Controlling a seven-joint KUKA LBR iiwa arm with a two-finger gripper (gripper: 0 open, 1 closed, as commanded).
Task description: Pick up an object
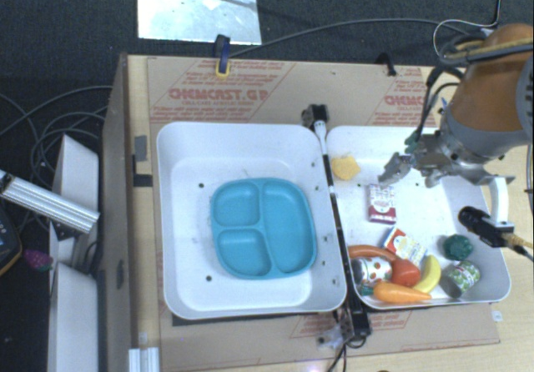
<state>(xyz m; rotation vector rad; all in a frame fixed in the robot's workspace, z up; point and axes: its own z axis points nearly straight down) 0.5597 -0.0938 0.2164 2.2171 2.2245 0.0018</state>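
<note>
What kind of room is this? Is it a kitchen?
Probably a robot lab, not a kitchen. A robot arm reaches over two white bins, the food looks like toys, and loose cables trail across the floor.

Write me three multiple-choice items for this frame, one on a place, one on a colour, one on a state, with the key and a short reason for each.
1. Where does the divided plate lie?
A. In the left bin
B. In the right bin
C. On the floor

2. What colour is the divided plate?
A. Red
B. Light blue
C. Black

3. How does the red and white packet stand to the pincer?
A. Lifted clear of the bin
B. Flat on the right bin's floor, below the pincer
C. Lying on the divided plate

Key: 1 A, the plate sits alone in the left bin. 2 B, its whole surface is light blue. 3 B, the packet rests on the floor of the right bin, apart from the pile of toy foods at the near edge, with the pincer above it.
</note>
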